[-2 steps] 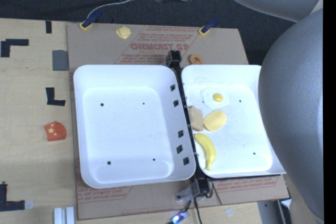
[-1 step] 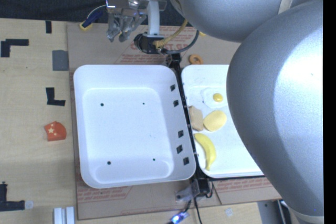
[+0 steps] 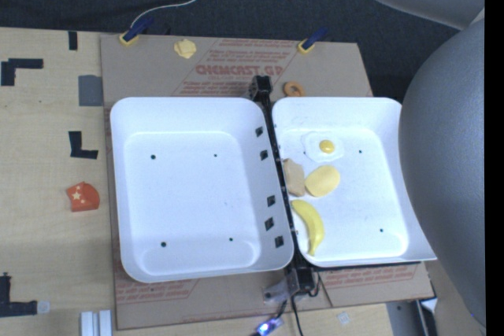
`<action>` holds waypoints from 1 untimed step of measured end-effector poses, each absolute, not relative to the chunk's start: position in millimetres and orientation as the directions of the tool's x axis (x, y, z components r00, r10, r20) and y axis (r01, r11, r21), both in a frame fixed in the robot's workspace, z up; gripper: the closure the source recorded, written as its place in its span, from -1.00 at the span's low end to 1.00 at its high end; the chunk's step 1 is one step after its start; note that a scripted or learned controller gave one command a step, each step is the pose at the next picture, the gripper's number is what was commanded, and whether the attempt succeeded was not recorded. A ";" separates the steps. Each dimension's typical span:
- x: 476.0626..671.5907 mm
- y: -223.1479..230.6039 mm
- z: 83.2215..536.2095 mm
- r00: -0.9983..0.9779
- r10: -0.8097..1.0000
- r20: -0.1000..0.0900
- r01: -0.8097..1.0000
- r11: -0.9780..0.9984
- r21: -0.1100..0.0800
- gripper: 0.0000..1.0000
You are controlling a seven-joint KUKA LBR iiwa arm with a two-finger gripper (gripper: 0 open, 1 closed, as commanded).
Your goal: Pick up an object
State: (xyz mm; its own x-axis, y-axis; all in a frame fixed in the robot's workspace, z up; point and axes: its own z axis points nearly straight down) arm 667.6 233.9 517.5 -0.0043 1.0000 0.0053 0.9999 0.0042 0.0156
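- You are looking down on a pale wooden bench (image 3: 47,161) with a brown cardboard sheet (image 3: 236,67) laid over its middle; red print runs across the sheet at 12 o'clock.
- Two white bins sit side by side on the sheet: the left bin (image 3: 130,169) and the right bin (image 3: 378,169), joined along a seam with black clips.
- In the right bin, near its left wall, you have a fried egg (image 3: 323,146) toward 12 o'clock, a yellow round piece (image 3: 322,181) just below it touching a tan piece (image 3: 294,177), and a banana (image 3: 310,225) toward 6 o'clock.
- Outside the bins: a small yellow lump (image 3: 185,49) at 11 o'clock, a small ring (image 3: 292,89) just above the right bin, and a red piece (image 3: 83,197) at 9 o'clock.
- Black marks and a grey patch dot the bench at the left.
- Beyond the bench at 12 o'clock the floor is dark, with cables and metal hardware.
- The grey arm (image 3: 449,90) covers the 3 o'clock side; you cannot tell the gripper's state.
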 end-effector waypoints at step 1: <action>610.3 233.5 447.1 -0.003 1.000 -0.003 1.000 0.003 -0.009 1.00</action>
